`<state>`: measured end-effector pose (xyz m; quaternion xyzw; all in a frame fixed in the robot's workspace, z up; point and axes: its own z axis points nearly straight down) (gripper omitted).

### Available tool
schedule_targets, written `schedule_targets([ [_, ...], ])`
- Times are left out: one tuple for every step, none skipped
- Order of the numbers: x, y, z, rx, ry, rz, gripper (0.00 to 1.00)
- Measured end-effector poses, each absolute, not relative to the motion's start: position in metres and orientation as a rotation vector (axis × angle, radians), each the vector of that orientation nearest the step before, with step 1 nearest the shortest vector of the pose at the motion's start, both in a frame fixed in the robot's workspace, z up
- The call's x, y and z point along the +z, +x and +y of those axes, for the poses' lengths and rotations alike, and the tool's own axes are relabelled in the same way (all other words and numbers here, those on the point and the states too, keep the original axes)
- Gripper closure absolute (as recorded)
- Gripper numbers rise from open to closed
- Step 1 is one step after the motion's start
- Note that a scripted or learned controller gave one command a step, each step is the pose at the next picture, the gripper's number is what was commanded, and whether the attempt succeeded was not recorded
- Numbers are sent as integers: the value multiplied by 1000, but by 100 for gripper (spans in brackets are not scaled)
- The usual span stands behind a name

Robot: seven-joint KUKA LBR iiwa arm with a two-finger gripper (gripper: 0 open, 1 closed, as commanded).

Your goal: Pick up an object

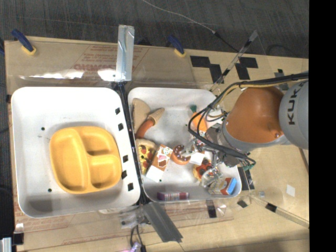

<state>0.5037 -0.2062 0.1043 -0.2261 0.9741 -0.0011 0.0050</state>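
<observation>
Arm (257,117) low over right bin (173,96)

plastic, cardboard and metal, mostly smooth

the two white bins (31,193) look like smooth, faintly glossy plastic; the yellow divided tray (84,159) is matt moulded plastic. the surface (283,214) seems covered in brown cardboard, dull and flat, with clear shiny tape near its top. the arm (257,117) shows a glossy orange band and smooth grey casing.
</observation>
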Motion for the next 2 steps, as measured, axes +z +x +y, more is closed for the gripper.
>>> schedule_targets([
  [92, 487, -170, 1, -802, 3036, 0],
  [92, 515, -156, -1, -995, 2978, 0],
])
